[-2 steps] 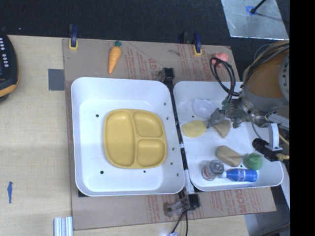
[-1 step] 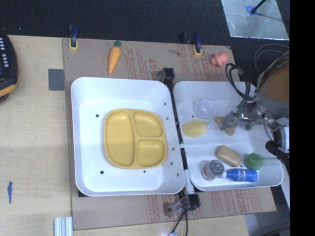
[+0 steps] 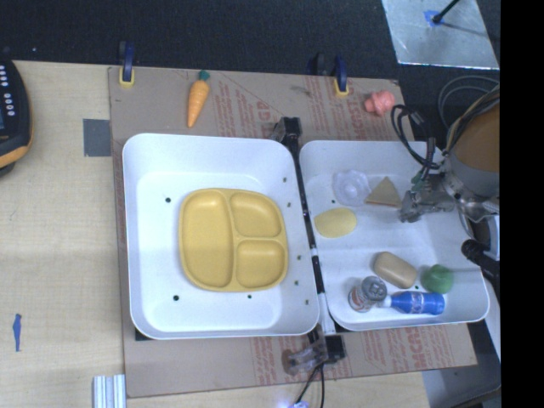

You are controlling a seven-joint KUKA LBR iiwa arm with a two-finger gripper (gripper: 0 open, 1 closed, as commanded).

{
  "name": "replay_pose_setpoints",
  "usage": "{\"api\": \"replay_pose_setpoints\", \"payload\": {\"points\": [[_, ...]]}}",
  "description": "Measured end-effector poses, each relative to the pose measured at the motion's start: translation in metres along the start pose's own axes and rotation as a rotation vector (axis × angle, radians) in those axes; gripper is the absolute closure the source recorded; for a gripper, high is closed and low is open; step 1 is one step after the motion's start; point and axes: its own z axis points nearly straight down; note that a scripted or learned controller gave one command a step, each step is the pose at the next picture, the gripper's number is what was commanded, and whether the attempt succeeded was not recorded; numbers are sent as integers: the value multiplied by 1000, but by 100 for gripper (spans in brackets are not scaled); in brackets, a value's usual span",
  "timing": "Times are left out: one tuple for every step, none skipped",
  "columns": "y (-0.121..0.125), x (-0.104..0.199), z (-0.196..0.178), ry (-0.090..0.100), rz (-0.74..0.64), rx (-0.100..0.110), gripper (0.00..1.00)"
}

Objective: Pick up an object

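My gripper (image 3: 413, 207) hangs low over the right bin (image 3: 459, 228), just right of a tan wedge (image 3: 384, 194). Beside the wedge lies a clear plastic piece (image 3: 349, 184), with a pale yellow oval (image 3: 336, 223) below it. Along the bin's front lie a tan loaf-shaped block (image 3: 394, 269), a green round thing (image 3: 439, 277), a small can (image 3: 367, 293) and a blue bottle (image 3: 417, 303) on its side. I see nothing between the gripper's tips.
The left bin (image 3: 153, 228) holds a yellow divided plate (image 3: 233, 238). A toy carrot (image 3: 197, 100) and a pink toy (image 3: 380, 102) lie on the board behind the bins. Black cables (image 3: 414, 138) loop by the arm at the right bin's back corner.
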Motion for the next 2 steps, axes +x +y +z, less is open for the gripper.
{"api": "replay_pose_setpoints", "payload": {"points": [[0,0,1,0,0,1,0],[-72,79,13,9,-3,12,0]]}}
